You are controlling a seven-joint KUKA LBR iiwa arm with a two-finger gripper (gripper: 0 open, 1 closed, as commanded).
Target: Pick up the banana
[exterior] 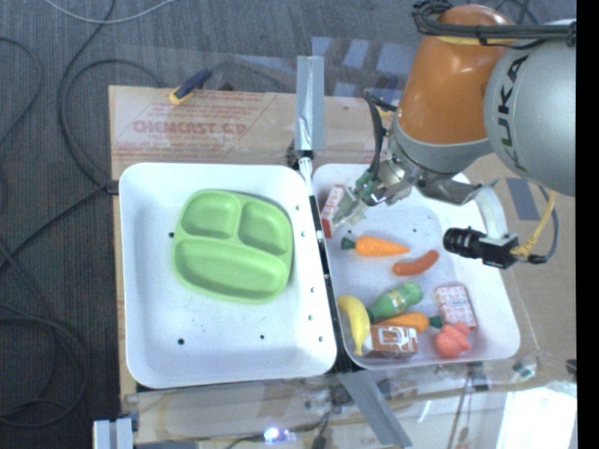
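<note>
The yellow banana (355,321) lies in the front left corner of the right bin (496,288), against its left wall and next to a brown box (391,340). My gripper (361,197) hangs over the back left part of the same bin, right beside a red and white carton (330,210). It is well behind the banana, with a carrot (379,247) lying between them. Nothing of the banana is hidden.
The right bin also holds a red sausage (416,263), a green bottle (397,300), a pink carton (454,305) and a red fruit (452,340). A green divided plate (234,244) sits in the left bin (150,344).
</note>
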